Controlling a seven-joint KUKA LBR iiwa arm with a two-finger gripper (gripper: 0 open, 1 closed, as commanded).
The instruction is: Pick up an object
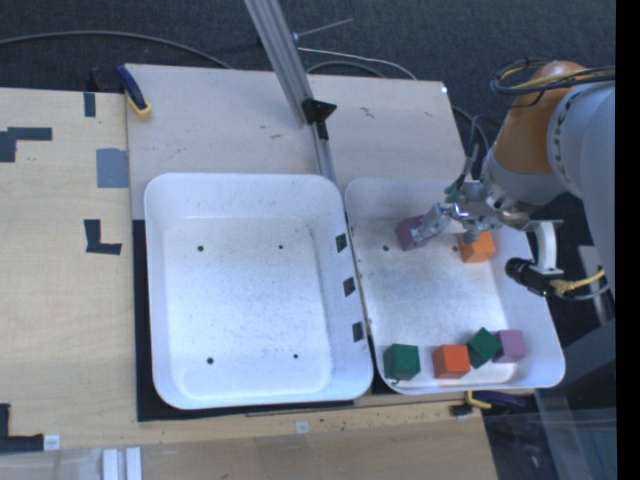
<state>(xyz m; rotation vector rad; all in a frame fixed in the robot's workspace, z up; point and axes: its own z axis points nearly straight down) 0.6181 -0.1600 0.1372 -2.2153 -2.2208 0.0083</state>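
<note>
My gripper (428,225) reaches into the right bin (430,298) from the right, low over its upper part. A dull purple block (406,234) lies right at the gripper's tip, touching or nearly touching it. An orange block (477,247) sits just below the wrist, close to the bin's right wall. Along the bin's near edge lie a green block (402,359), an orange block (451,359), a dark green block (484,346) and a pale purple block (512,343).
The left bin (170,298) stands beside the right one, their walls touching. A slanted metal post (285,53) rises behind the bins. Cables run over the dark floor at the back.
</note>
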